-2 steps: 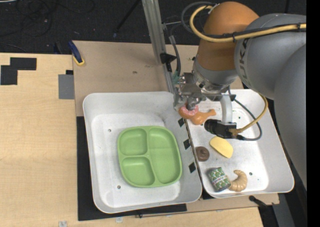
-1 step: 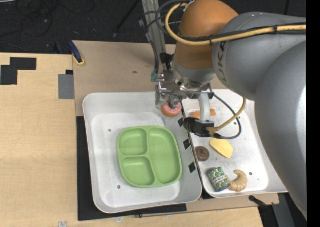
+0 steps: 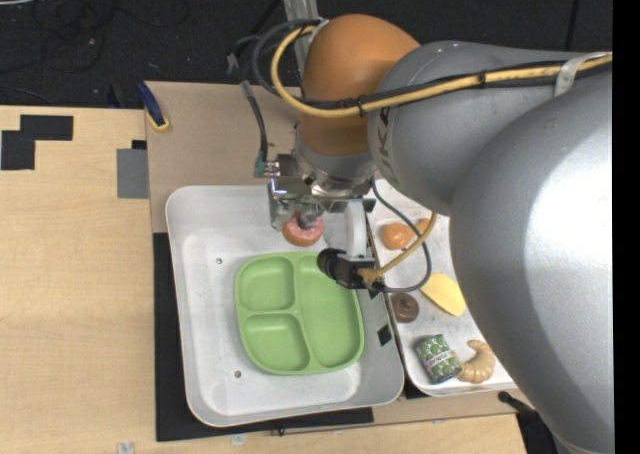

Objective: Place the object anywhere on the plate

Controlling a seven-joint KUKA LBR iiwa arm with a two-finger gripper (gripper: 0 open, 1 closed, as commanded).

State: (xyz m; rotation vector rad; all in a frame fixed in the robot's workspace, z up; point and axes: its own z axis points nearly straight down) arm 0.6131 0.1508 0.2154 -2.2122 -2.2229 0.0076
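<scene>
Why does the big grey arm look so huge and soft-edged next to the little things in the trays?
In the camera view, the arm sits close to the lens, so it looms large and slightly soft; the green plate and pink object under the gripper look sharper. Lighting is even, with a faint sheen on the white bin; the background is dark.

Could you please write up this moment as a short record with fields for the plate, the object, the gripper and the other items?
plate: green, three compartments, lying in the left bin
object: pink donut, just below the gripper, above the bin floor beyond the plate's far edge
gripper: over the left bin; whether it holds the donut cannot be told
right bin: orange ball, yellow wedge, brown donut, green packet, croissant
</scene>
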